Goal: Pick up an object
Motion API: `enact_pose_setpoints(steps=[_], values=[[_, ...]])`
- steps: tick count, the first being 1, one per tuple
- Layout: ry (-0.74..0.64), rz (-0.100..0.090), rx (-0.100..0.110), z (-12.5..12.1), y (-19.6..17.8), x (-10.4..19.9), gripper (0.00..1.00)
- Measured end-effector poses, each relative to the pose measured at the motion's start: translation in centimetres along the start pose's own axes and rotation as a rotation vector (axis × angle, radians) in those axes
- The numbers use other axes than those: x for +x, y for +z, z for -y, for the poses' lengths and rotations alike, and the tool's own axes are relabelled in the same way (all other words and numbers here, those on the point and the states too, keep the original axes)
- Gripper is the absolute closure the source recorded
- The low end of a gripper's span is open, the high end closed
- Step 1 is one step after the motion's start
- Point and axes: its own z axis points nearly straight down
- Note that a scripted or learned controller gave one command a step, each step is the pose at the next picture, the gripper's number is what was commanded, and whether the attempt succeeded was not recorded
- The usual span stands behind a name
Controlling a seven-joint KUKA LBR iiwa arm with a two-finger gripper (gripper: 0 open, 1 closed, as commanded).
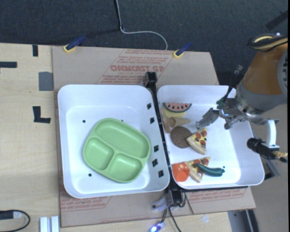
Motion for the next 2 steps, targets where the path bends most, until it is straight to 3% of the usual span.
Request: enact_pose_setpoints(steps=[1,2], values=[[-0.003,0.001,-0.003,-5.1,12.1,2.4,0.0],[-0.007,-0.002,-0.006,-0.4,1.0,10.0,0.0]])
